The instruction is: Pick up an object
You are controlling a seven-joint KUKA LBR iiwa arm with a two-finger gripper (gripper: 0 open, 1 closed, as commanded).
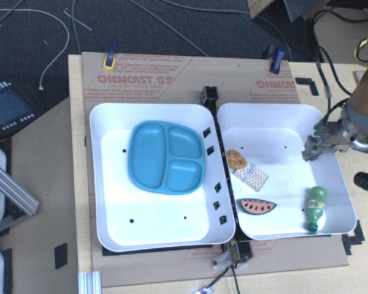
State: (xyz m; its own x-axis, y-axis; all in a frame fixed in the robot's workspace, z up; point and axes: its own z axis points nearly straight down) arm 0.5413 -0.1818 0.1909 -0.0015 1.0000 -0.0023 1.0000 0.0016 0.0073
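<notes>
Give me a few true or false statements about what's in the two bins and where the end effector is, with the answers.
1. The blue divided plate lies in the left bin. True.
2. The green bottle stands in the left bin. False: it lies in the right bin, near its front right corner.
3. The watermelon slice is on the blue plate. False: it lies on the right bin's floor.
4. The pretzel lies near the right bin's left wall. True.
5. The end effector is over the right bin's right side. True.

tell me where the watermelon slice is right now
The watermelon slice lies in the right bin, near its front-left corner, just below the packet and left of the green bottle.
</notes>
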